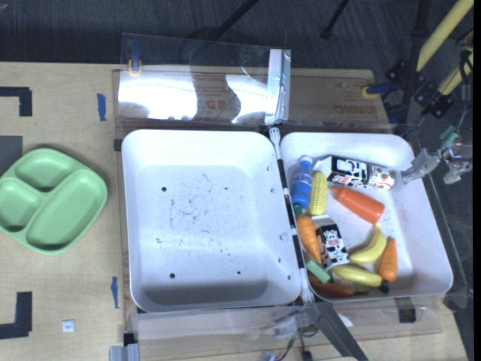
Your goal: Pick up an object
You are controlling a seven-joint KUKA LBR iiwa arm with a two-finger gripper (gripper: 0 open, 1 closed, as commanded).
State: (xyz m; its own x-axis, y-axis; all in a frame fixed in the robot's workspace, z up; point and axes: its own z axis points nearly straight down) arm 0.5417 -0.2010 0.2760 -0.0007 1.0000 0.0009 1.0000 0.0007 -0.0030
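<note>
In the camera view we see the claw (443, 162) at the right edge of the frame, just past the upper right rim of the right bin (432, 273). It is small and partly blurred against the dark background, so we cannot tell whether it is spread or pressed together, and we see nothing held in it. A grey metal part reaches from it toward the bin's rim; whether it touches the rim we cannot say.

Little of the arm is visible — only dark, blurred shapes at the upper right.

The things to pick lie crowded in the right bin: a blue bottle (302, 180) beside an ear of corn (319, 191), a black-and-white carton (361, 173) toward the upper part, an orange cylinder (358, 204) below it, a second small carton (331, 245), two bananas (370, 249) low in the bin, and carrots (307, 234) at the left and right of the heap. They touch or overlap one another.

The left bin (203, 216) sits just beside it, with a clear plastic panel (203, 89) standing behind. At the far left of the tabletop (60, 89) rests a green divided plate (50, 199), well apart from the bins.
</note>
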